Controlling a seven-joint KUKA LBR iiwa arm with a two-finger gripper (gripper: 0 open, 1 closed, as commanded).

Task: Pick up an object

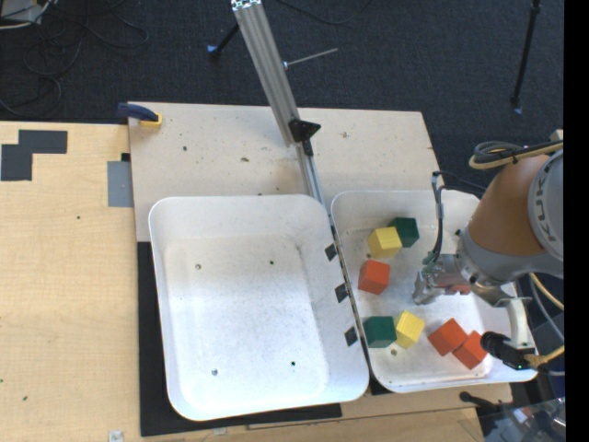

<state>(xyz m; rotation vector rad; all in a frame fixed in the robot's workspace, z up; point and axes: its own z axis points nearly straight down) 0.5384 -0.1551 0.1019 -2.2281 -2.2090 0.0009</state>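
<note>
The blocks lie in the right bin [354,212], a shallow white tray with rounded corners and a speckled, scuffed floor. All are small matte cubes with crisp edges. At the bin's far end a yellow block [386,240] sits touching a dark green block [405,230] just behind it. Nearer the bin's left wall, a red-orange block [374,276] stands alone. Toward the bin's near end a second green block [379,331] and a second yellow block [409,328] sit side by side, almost touching. In the bin's near right corner two red-orange blocks [458,342] lean against each other.

The gripper [429,286] hangs low over the middle of the right bin, between the lone red-orange block and the corner pair, with no block seen between its fingers; the metal parts blur together there, so whether the fingers are apart or together cannot be told. Above it the arm's orange band [504,214] and grey wrist rise past the bin's right rim.

The left bin [175,221], touching the right bin along black clips, is larger, white, and dotted with dark specks. Both bins rest on a pale, stained bench board [221,150]. A ribbed aluminium post [269,67] slants up from behind the right bin. A light wood panel [55,265] lies beyond the left bin, and dark carpet with cables lies behind the bench.
</note>
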